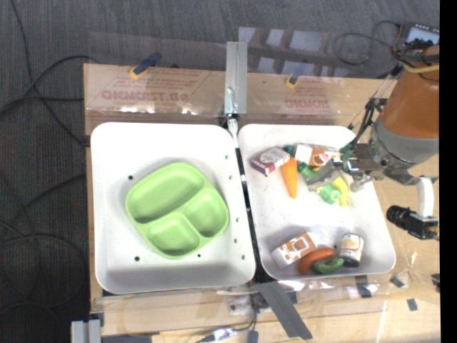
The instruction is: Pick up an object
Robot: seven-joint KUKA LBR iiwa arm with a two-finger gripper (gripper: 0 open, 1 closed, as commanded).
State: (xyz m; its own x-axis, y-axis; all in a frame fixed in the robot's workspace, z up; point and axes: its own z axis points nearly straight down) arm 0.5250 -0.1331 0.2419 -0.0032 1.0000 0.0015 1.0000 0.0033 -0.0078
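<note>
Landmark: we take the right bin (371,259) as our reference; it sits on the desk (107,84) touching the left bin (107,191) along one shared edge.
Arm: we see the arm (414,120), grey with an orange band, reaching over the right bin's far right corner.
Gripper: we place the gripper (341,164) low inside the right bin, near its far right corner, among a cluster of toys.
Fingers: we cannot tell whether they are wide, narrow or holding anything; the dark hardware blends with the toys beneath it.
Objects at the gripper: we see a yellow and green toy (334,190) just beside it, toward the bin's middle.
Carrot: an orange carrot (290,179) lies left of the gripper, near the bin's far side.
Small box: a pink and white box (270,160) lies just beside the carrot, toward the shared edge.
Near side of right bin: we see an orange and white carton (296,249), a red and green toy (321,261) touching it, and a small can (350,249) just beside them.
Left bin: a green divided plate (177,209) lies in its middle.
</note>
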